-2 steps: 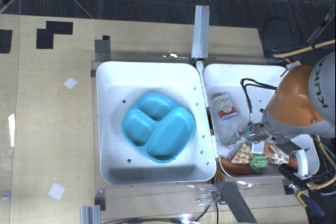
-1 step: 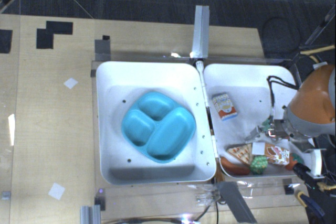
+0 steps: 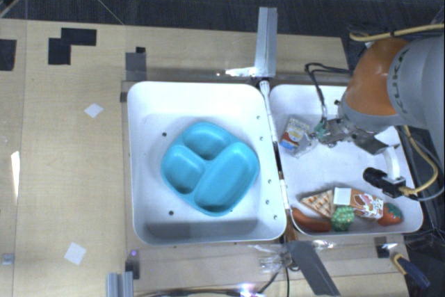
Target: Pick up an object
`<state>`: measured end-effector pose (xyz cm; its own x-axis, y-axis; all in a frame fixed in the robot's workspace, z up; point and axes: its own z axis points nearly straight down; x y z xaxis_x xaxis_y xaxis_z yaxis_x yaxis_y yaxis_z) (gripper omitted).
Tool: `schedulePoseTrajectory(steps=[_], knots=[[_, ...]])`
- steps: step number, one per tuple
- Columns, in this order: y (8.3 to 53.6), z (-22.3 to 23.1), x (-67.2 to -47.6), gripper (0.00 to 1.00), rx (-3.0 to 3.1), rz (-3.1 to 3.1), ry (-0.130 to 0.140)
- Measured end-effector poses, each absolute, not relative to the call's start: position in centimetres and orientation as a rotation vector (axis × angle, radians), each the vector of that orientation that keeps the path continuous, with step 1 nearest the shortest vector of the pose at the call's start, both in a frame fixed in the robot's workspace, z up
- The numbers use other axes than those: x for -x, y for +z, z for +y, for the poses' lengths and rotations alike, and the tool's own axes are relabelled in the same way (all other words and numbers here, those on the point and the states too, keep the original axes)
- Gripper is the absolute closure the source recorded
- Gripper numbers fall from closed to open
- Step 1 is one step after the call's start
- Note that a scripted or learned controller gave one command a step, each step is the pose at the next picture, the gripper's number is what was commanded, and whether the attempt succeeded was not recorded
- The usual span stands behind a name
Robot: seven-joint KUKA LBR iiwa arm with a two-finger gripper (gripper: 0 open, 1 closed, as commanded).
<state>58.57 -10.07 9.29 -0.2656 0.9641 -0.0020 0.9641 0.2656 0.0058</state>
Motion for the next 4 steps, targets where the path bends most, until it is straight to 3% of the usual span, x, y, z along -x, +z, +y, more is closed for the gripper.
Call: schedulePoseTrajectory(steps=[1,2,3,4], knots=[[12.7,-10.4,-48.8,0.0,-1.896,2.501,0.004],[18.1,-11.1,-52.0,0.0,-1.562,2.719,0.004],[13.1,-9.2,-48.8,0.0,-1.516,2.748,0.003],[18.6,-6.4,-51.6,0.0,-1.207,2.893,0.004]])
